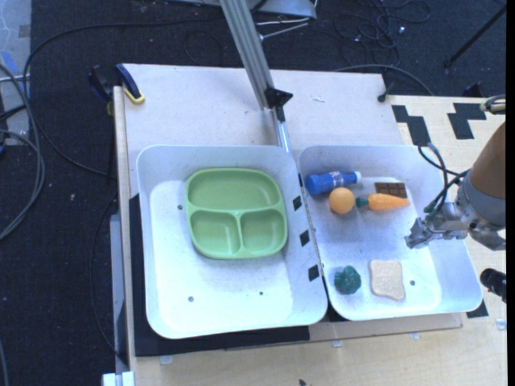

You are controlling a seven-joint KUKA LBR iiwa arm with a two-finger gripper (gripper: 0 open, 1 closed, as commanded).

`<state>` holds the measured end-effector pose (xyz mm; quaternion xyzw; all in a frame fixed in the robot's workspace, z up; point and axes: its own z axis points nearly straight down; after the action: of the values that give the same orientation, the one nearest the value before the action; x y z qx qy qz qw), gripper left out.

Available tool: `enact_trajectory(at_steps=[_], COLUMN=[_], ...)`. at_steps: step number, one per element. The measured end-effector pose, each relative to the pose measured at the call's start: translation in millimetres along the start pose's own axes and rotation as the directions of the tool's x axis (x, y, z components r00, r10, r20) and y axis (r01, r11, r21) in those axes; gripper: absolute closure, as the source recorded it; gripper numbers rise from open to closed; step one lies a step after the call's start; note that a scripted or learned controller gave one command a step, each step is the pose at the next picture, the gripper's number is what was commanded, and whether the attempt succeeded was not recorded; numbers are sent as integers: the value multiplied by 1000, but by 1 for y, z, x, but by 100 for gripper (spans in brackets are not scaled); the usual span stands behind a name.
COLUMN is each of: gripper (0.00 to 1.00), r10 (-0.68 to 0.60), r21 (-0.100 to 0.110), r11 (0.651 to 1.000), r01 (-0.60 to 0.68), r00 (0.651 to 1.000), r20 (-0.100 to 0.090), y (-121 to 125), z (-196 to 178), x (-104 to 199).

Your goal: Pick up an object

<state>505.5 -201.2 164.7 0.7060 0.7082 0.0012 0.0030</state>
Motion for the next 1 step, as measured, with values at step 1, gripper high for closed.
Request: enact_trajectory(at_steps=[1], gripper=[100], r10=[1], r21=[1], r11=[1000], r01=[-1], r00=[1000], r20=[0], y=[2], z=[-41], x=[0])
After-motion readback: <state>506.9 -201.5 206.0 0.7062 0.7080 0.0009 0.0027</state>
